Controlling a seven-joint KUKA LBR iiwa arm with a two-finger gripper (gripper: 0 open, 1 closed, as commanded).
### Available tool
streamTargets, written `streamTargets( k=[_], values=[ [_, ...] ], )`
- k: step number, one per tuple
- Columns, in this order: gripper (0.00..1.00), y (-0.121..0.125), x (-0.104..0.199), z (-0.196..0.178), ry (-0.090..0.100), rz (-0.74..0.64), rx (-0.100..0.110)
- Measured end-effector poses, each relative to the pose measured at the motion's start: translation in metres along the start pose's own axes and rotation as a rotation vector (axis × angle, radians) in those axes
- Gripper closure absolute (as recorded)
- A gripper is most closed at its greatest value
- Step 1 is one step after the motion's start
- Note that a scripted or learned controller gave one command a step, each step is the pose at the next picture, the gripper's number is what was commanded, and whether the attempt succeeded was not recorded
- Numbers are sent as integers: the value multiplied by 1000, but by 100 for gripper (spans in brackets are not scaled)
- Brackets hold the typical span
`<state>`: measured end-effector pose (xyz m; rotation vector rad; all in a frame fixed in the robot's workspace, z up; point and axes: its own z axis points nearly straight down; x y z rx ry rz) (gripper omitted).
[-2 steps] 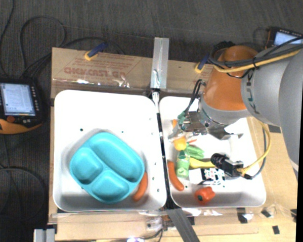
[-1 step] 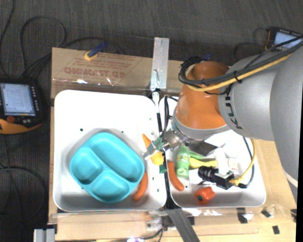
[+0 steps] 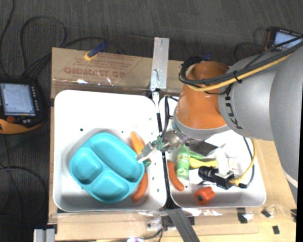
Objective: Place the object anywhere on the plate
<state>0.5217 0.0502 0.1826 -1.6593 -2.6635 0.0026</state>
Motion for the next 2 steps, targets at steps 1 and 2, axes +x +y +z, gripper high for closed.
streamTargets(
  k=[1, 2],
  values=[
    [100, 0, 0, -8, 2, 1, 2],
    [100, 11, 74, -51, -1, -262, -2]
  ],
)
